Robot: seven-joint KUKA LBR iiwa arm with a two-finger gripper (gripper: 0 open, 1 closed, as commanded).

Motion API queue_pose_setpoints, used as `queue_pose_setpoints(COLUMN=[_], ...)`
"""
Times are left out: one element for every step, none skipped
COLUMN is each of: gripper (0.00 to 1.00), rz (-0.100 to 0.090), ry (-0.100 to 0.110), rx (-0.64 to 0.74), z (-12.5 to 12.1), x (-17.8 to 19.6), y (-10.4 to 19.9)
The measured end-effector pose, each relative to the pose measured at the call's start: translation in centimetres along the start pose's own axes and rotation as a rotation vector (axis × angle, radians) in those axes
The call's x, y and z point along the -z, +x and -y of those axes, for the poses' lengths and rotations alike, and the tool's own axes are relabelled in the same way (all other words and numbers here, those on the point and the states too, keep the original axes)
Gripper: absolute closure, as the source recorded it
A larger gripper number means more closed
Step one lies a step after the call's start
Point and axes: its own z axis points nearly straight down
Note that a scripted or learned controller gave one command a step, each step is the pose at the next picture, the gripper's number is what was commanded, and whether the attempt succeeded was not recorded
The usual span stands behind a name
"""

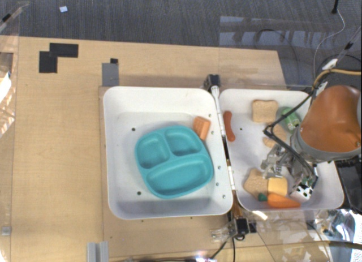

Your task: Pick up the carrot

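The carrot [282, 201] is seen lying at the front edge of the right bin [243, 120], just beside a yellow block [277, 186] and a bread slice [255, 182]. The gripper [287, 167] is poised just above these; whether it is open or closed cannot be told.

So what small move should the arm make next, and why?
Probably shift the gripper toward the near edge of the right bin and lower it over the carrot. The carrot lies there by the yellow block, and nothing shows between the fingers.
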Motion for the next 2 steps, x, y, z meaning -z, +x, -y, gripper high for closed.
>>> queue_pose_setpoints(gripper=[0.0, 1.0], rz=[-0.002, 0.013], ry=[-0.001, -0.002], rx=[-0.001, -0.004], z=[0.0, -0.2], x=[-0.1, 1.1], y=[0.0, -0.4])
